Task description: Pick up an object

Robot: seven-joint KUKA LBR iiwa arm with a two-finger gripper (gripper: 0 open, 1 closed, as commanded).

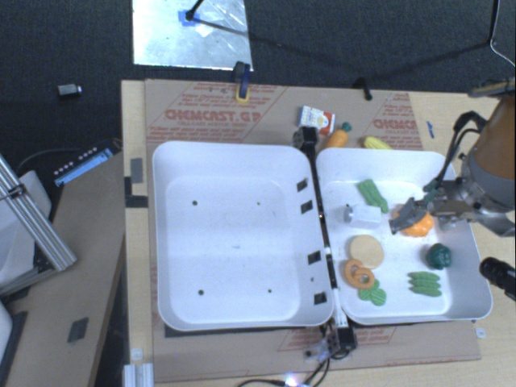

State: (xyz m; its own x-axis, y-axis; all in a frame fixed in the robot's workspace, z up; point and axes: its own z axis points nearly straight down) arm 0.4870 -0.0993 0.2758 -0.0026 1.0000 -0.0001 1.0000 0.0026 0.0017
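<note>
I see the gripper (405,214) low in the right bin (468,301), touching the orange piece (419,227); finger state I cannot tell; an off-centre pinch could squirt it aside.

"CHEMCAST GP" in red on the cardboard sheet (211,113) under bins; repeated at right, prob. same, partly hidden.

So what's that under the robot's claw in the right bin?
An orange object lies under the gripper, in the right bin. Just its lower part shows; the rest is covered, so I can't name it or tell whether it's gripped.
</note>
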